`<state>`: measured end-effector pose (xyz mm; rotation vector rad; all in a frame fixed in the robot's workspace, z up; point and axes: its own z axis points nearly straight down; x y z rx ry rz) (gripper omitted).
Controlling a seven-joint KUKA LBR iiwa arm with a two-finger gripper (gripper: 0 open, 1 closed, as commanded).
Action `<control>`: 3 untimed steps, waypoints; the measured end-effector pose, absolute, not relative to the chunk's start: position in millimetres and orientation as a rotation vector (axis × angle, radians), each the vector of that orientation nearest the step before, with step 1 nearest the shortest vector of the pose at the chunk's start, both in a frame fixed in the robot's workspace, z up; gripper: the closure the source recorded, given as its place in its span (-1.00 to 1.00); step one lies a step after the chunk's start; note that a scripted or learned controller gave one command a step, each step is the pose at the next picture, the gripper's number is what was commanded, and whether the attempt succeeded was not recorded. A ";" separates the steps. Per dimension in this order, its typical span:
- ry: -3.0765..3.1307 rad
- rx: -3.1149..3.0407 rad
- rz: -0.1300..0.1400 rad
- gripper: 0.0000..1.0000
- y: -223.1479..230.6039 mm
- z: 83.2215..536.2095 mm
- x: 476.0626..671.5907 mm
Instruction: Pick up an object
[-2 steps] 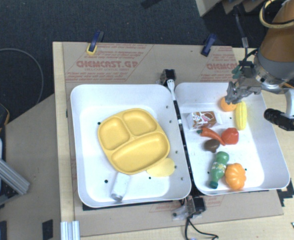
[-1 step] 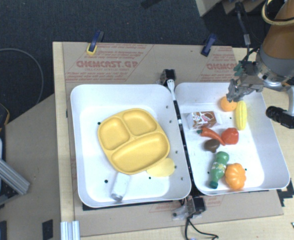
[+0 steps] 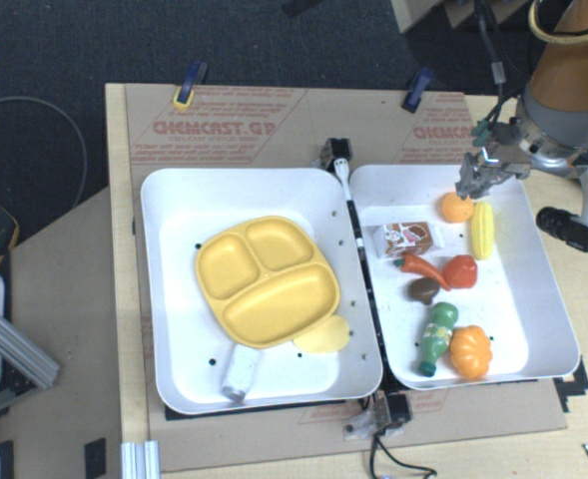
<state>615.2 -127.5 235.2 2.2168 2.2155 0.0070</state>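
1. My gripper (image 3: 470, 183) hangs over the far end of the right bin (image 3: 548, 297), fingers pointing down. I cannot tell how far apart they stand, and nothing shows between them.
2. Directly below the fingertips lies a small orange fruit (image 3: 456, 208) — it appears to touch them or sit just beneath; contact cannot be confirmed.
3. Just beside the orange fruit, on its right in the view, lies a yellow corn cob (image 3: 482, 230), lengthwise along the bin.
4. To the left of the fruit a printed snack packet (image 3: 405, 237) lies flat near the bin's inner wall.
5. Nearer the middle of the right bin: a red chili pepper (image 3: 420, 265), a red tomato-like piece (image 3: 461, 271) touching it, and a brown rounded item (image 3: 423, 290) just below both.
6. At the near end of the right bin: a green bottle-shaped toy (image 3: 436, 334) and, touching it on the right, an orange pumpkin (image 3: 471, 351).
7. The left bin (image 3: 164, 267) holds a yellow three-compartment plate (image 3: 266, 280), set at an angle — its compartments carry nothing visible.
8. A pale yellow rounded piece (image 3: 323, 336) projects from under the plate's near edge; a white cylindrical item (image 3: 240, 374) lies near the bin's near wall.
9. Both bins rest side by side on a cardboard-covered bench (image 3: 274, 123).
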 end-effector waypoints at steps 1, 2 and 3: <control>2.214 2.214 0.010 1.00 -127.5 245.5 615.9; 2.213 2.211 0.012 1.00 -127.4 255.9 616.6; 2.212 2.208 0.015 1.00 -127.4 266.4 617.4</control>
